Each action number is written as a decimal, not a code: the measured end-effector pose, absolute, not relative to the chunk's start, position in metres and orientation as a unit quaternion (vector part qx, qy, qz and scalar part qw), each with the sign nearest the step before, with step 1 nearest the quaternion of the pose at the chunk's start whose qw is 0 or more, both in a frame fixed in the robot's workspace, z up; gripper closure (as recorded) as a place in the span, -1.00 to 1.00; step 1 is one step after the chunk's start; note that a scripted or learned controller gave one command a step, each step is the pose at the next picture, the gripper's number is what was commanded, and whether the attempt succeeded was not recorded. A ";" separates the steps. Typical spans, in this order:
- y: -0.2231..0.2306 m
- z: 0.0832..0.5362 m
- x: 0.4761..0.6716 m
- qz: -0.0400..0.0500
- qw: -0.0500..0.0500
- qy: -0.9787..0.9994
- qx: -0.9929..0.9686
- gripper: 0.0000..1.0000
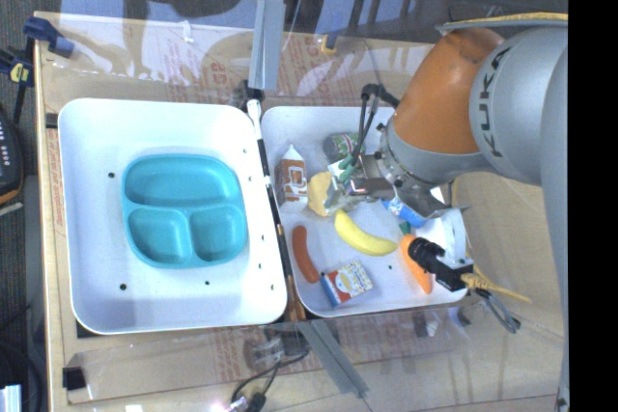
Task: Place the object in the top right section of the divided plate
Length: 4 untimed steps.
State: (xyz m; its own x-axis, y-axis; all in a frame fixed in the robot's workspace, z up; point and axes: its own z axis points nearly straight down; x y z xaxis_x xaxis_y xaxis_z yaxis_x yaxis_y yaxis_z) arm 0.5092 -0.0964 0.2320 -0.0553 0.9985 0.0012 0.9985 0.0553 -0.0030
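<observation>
Over the right bin (290,289), "KUKA"-lettered arm (502,101); end effector (350,185) state unclear.

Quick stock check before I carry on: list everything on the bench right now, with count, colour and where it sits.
divided plate: 1, blue, three sections, in the left bin
left bin: 1, white
right bin: 1, white
banana: 1, yellow, centre of right bin
sausage: 1, red-brown, near right bin's left wall
small carton: 1, white with red and blue print, front of right bin
carrot: 1, orange, right bin's front right
small packet: 1, white and brown, upper left of right bin
arm: 1, grey with orange band, over right bin
gripper: 1, low among the items
</observation>
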 end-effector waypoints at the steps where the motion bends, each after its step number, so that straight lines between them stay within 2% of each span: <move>1: -0.038 0.197 0.539 0.002 0.003 -0.761 -0.649 1.00; 2: 0.009 0.191 0.616 0.001 0.001 -0.770 -0.638 1.00; 3: 0.067 0.191 0.586 0.002 0.003 -0.851 -0.526 1.00; 4: 0.067 0.191 0.586 0.002 0.002 -0.851 -0.526 -1.00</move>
